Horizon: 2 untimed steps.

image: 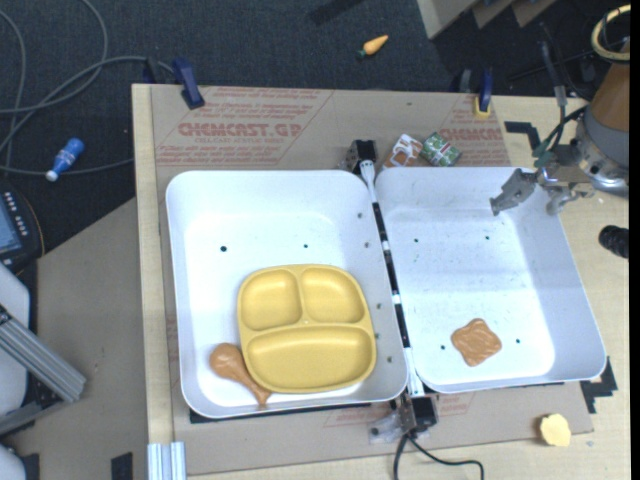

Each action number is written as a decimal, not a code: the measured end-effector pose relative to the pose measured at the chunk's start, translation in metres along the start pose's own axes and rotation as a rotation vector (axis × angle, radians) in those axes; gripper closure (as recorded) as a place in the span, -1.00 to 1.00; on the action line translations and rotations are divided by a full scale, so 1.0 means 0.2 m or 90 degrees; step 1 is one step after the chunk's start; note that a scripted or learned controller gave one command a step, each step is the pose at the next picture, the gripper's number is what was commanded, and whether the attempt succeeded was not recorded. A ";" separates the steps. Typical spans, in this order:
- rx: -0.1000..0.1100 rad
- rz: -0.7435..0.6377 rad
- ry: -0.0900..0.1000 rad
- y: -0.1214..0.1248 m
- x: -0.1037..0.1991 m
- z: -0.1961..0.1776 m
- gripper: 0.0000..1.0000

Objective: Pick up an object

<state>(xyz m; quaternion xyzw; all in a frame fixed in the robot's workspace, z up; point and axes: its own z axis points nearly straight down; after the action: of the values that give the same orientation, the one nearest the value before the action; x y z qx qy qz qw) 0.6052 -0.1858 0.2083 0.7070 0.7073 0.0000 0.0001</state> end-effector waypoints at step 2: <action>0.004 0.002 0.002 -0.57 -0.16 0.45 -1.00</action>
<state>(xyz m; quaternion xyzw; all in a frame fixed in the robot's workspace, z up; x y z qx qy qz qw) 0.4919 -0.2181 0.1192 0.7080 0.7062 -0.0010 -0.0031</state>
